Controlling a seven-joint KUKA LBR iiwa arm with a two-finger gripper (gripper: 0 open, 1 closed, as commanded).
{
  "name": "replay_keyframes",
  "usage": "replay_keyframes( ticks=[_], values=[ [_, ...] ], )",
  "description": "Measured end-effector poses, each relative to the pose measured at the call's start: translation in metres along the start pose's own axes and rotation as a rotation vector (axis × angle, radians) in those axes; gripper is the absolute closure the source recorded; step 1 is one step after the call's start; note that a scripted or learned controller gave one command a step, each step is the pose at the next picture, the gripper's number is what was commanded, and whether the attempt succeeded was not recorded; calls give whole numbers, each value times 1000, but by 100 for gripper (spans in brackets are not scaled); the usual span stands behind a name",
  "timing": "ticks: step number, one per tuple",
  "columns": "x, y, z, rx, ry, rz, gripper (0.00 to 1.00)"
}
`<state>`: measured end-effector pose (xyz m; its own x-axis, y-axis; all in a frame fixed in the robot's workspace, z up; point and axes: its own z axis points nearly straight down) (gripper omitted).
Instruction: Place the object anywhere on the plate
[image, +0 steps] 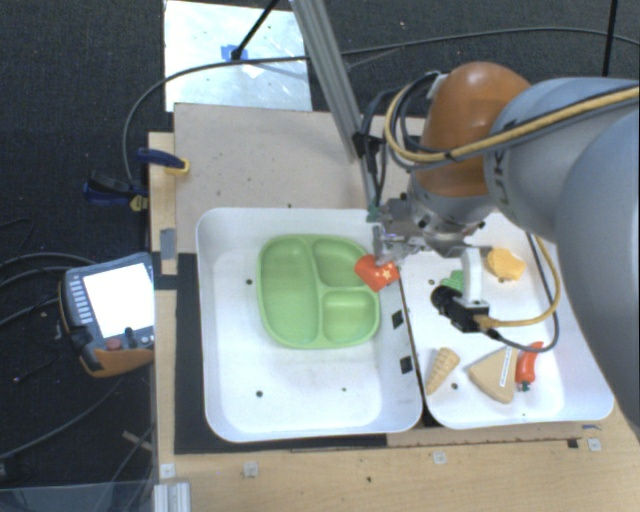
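A green divided plate (310, 290) lies in the left white bin (230, 380). A small red-orange object (376, 271) hangs at the plate's right edge, just over the rim, directly under my gripper (386, 250). The gripper comes down from the grey wrist above and its fingers appear shut on the top of the red object. The arm with its orange band (470, 110) covers the upper part of the right bin.
The right bin (560, 400) holds a yellow piece (505, 264), a green piece (456, 279), an ice cream cone (441, 367), a tan wedge (494, 375) and a small red item (526, 366). A black cable end (456, 307) dangles over it. A tablet (112, 308) sits left of the bench.
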<state>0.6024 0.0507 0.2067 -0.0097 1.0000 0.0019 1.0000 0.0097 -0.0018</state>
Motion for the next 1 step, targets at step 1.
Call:
replay_keyframes(
  ticks=[1],
  values=[
    [55,-20,-6,-1,1,-1,100]
  ],
)
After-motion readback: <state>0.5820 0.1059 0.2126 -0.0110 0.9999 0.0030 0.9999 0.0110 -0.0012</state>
